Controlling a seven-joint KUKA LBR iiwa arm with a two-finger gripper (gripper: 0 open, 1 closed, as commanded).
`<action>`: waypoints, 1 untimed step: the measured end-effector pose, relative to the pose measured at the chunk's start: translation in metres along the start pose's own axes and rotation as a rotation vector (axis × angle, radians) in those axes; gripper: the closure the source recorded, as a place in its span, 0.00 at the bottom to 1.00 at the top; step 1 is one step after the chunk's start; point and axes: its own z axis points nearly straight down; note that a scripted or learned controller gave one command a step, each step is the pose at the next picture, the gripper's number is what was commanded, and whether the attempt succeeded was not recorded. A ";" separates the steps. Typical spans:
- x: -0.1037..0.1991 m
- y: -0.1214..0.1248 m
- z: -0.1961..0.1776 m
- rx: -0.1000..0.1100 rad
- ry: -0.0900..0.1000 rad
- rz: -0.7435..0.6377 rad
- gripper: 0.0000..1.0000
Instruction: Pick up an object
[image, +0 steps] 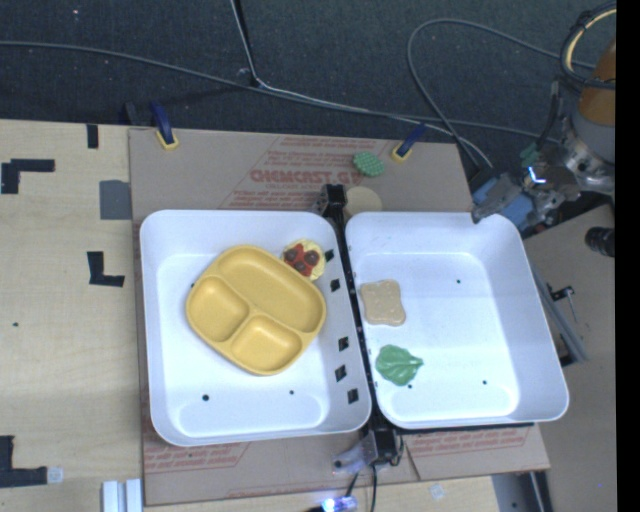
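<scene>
In the left bin (165, 400) lies a yellow divided plate (256, 308), with a small yellow and red toy food piece (304, 257) at its upper right edge. The right bin (500, 290) holds a tan slice of toy bread (382, 302) and a green leaf (398, 364), both near its left wall. My gripper (532, 190) hangs at the upper right, over the far right corner of the right bin, well away from every object. Nothing shows between its fingers.
A green round piece (368, 163) lies on the cardboard behind the bins, beside a blue and yellow clamp (405, 148). Another clamp (162, 128) sits at the back left. Cables run across the dark floor behind the bench.
</scene>
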 end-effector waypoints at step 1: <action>0.006 0.008 0.054 0.004 0.001 -0.001 0.00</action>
